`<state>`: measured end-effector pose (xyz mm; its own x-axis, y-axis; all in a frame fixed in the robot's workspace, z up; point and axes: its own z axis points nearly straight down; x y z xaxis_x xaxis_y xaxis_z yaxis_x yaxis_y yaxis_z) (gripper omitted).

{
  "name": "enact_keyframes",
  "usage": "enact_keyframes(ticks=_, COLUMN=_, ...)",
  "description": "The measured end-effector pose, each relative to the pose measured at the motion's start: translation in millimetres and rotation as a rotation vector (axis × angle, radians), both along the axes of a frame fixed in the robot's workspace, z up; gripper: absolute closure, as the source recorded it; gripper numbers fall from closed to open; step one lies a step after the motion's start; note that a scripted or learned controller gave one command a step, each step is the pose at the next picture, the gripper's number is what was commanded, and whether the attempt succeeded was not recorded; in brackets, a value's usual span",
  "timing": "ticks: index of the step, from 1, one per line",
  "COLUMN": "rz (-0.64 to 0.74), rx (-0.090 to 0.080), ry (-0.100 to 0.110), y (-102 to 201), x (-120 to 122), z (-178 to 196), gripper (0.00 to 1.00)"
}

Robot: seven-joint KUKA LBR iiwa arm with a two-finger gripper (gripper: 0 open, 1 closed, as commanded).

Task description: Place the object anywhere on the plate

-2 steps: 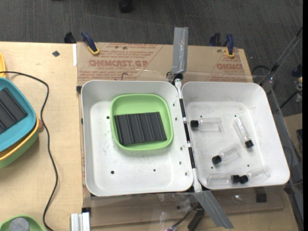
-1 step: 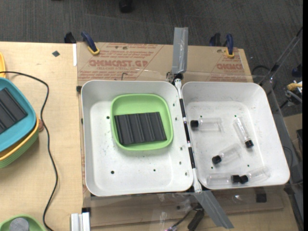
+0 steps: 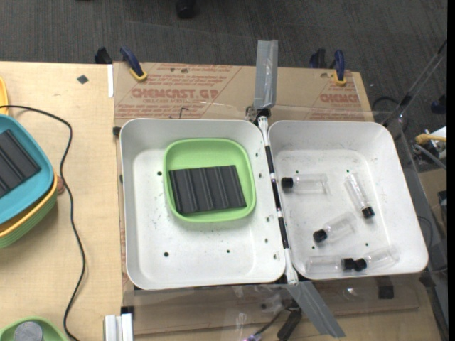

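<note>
plate-placing task, start of the pick step. 4 clear vials with black caps lay in the right bin [image 3: 398, 190], the bin on the arm's entry side: vial 1 [image 3: 304, 184] lay farthest from that side, close to the wall shared by the 2 bins; vial 2 [image 3: 357, 195] lay nearest the arm's side, roughly along the reach; vial 3 [image 3: 333, 231] lay tilted between them; vial 4 [image 3: 361, 263] lay against the bin's lower wall in the view. which of them was the object meant could not be told. whether the gripper was open or closed could not be told.

the green plate [image 3: 210, 148] sat in the left bin [image 3: 142, 226], beyond the shared wall from the arm's side, and carried a dark ribbed insert [image 3: 206, 189] over most of its floor.

judged advice for the step: vial 3 looked the freest, well apart from walls and neighbours. closing across its short axis would suit a round, slippery body likely to roll. vial 4, touching the wall, seemed the hardest. the carry should clear the shared wall, and the ribs would probably check rolling.

surroundings: both bins rested on cardboard [image 3: 185, 87] held by 2 blue clamps [image 3: 131, 62], on a wooden bench [image 3: 57, 119]. teal and yellow trays [image 3: 21, 183] and a black cable [image 3: 71, 226] lay beyond the left bin, with grey carpet [image 3: 284, 13] behind.
</note>
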<state>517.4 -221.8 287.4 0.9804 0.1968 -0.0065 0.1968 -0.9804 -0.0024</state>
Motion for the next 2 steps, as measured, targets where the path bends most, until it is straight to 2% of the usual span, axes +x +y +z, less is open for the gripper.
enact_keyframes(ticks=1, rz=-0.001, rx=0.000, ry=-0.001, y=-1, x=-24, z=11, gripper=0.00)
enact_keyframes(ticks=2, rz=-0.001, rx=0.000, ry=-0.001, y=0, x=-40, z=-2, gripper=0.00)
